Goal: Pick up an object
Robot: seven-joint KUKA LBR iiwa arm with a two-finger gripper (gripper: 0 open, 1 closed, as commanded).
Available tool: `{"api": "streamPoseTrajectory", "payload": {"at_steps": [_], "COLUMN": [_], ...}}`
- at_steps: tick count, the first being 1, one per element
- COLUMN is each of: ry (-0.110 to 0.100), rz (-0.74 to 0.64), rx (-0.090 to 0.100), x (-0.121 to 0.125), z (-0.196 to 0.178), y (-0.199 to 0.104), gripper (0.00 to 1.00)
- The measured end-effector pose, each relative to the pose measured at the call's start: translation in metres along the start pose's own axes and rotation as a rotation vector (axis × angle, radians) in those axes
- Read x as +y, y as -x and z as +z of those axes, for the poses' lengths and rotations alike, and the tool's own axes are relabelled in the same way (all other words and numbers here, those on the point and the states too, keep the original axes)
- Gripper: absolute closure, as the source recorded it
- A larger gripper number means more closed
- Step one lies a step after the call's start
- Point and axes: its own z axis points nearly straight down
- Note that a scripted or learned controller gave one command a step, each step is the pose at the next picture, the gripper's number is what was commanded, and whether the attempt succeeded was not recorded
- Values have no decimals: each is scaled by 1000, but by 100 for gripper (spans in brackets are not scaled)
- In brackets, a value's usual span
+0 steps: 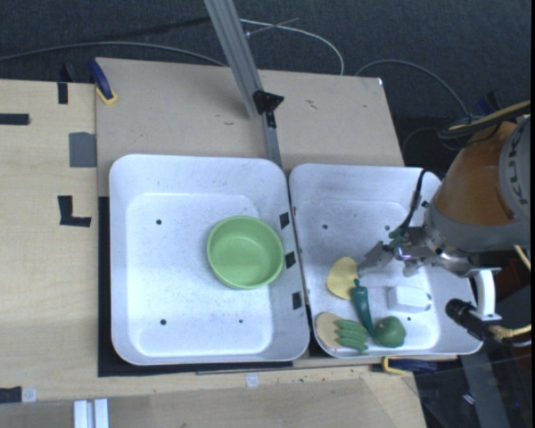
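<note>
Your gripper sits low in right bin, fingers spread, nothing between them. Tips hang just above yellow piece and dark green pepper. Green ball and green bunch lie at near rim. Green bowl rests in left bin.
</note>
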Motion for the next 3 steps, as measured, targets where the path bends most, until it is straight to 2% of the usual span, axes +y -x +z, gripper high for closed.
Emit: {"api": "streamPoseTrajectory", "payload": {"at_steps": [1, 2, 3], "ry": [9, 10, 11], "rz": [1, 0, -2], "rx": [-2, -2, -2], "x": [1, 1, 6], "z": [49, 38, -23], "y": [1, 0, -4], "gripper": [0, 100, 100]}}
